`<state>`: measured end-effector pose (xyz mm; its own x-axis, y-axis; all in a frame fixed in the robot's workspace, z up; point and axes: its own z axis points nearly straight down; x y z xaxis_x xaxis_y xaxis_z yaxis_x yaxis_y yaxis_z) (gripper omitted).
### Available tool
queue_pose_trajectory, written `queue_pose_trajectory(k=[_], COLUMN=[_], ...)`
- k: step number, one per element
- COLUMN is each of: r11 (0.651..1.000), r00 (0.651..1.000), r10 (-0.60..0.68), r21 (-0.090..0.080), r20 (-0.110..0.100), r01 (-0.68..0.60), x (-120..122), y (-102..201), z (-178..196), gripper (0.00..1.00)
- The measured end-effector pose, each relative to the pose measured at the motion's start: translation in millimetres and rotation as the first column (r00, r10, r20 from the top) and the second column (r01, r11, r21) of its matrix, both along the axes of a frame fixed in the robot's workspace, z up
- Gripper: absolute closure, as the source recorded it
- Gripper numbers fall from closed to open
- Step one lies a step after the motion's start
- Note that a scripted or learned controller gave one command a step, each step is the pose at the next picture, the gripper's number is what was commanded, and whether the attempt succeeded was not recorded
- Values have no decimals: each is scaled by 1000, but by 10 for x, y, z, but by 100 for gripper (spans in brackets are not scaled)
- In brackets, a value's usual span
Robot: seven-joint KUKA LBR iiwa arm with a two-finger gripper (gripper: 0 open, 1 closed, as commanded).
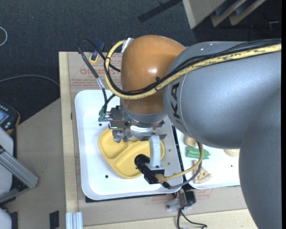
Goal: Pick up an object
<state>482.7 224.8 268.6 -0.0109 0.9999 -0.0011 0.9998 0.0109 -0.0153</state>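
Where arm (pixel 214 89) descends, yellow object (pixel 117 154) lies, seemingly underneath

Dark carpeted floor (pixel 40 31) all around, with a thin pale cable (pixel 27 78) curving across it at left. Light wooden bench top (pixel 67 134) under the bins, printed in faded red near its far edge. Pale boxy furniture (pixel 219 13) at top right. Grey metal rail (pixel 18 167) lying slantwise at lower left. Even, soft lighting.
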Motion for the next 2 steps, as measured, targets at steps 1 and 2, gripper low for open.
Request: queue_pose_trajectory(k=[1, 2], r11=[1000, 1000], r00=[1000, 1000], r10=[-10, -9], r21=[1, 2], r20=[13, 15], r01=[10, 9], x=[45, 47], y=[-58, -53], z=[64, 169], gripper=[0, 100])
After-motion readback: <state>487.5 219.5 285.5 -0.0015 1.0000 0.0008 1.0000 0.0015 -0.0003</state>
